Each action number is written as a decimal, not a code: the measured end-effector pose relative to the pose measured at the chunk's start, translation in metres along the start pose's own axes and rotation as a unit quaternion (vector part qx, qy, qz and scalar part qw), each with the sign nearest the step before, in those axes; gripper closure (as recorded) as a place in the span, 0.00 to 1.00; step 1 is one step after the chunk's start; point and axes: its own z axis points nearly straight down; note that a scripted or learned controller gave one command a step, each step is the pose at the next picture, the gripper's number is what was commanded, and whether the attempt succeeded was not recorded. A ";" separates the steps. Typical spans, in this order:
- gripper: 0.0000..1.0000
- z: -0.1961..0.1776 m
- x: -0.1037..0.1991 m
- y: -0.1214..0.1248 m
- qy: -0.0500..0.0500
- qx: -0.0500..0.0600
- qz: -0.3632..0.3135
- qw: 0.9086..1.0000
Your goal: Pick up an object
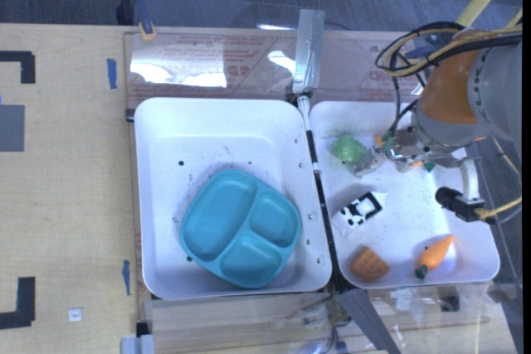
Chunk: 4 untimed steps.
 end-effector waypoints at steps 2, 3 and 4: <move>0.00 0.001 -0.037 0.060 0.003 0.006 0.060 0.998; 0.00 -0.027 0.021 0.045 0.001 0.001 0.022 1.000; 0.00 -0.041 0.018 0.051 0.000 0.000 -0.045 0.999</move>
